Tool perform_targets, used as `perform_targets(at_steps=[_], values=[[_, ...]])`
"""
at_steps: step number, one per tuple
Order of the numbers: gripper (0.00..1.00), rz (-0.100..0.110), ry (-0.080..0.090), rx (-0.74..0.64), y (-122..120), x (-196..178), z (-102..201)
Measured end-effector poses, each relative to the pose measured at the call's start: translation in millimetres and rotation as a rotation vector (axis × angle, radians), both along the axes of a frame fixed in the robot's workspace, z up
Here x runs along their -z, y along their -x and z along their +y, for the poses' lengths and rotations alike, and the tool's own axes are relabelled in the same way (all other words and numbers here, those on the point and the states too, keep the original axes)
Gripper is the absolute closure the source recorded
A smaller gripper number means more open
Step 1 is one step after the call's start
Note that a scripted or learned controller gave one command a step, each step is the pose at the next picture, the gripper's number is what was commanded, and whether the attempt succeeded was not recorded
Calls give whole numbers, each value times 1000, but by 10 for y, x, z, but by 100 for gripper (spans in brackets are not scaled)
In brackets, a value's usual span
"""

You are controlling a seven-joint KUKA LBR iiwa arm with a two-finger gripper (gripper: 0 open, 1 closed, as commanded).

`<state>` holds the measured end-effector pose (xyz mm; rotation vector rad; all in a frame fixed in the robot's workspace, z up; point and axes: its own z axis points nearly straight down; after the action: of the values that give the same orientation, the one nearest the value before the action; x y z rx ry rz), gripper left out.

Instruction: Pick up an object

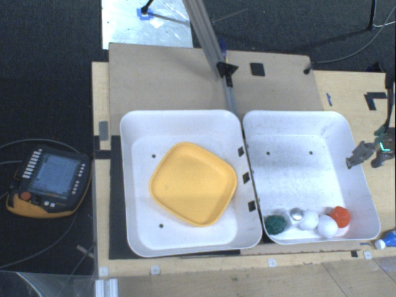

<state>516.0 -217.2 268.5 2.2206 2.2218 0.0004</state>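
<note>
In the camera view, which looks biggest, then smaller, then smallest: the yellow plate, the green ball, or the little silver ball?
1. Yellow plate, by far the biggest.
2. Green ball.
3. Silver ball, the smallest.

I have one fixed camera, mounted high above the desk (272, 73) and looking down at a slight slant, so the far edge sits at the top of my picture. It stands far enough back to take in both white bins, the left bin (133, 166) and the right bin (346, 135), plus dark floor (43, 54) on the left and beyond.
</note>
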Motion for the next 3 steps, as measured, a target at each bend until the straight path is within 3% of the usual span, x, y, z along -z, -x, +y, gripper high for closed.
perform_targets(at_steps=[1,3], values=[[0,0,0,0,0,0,0],[0,5,-1,0,-15,1089,114]])
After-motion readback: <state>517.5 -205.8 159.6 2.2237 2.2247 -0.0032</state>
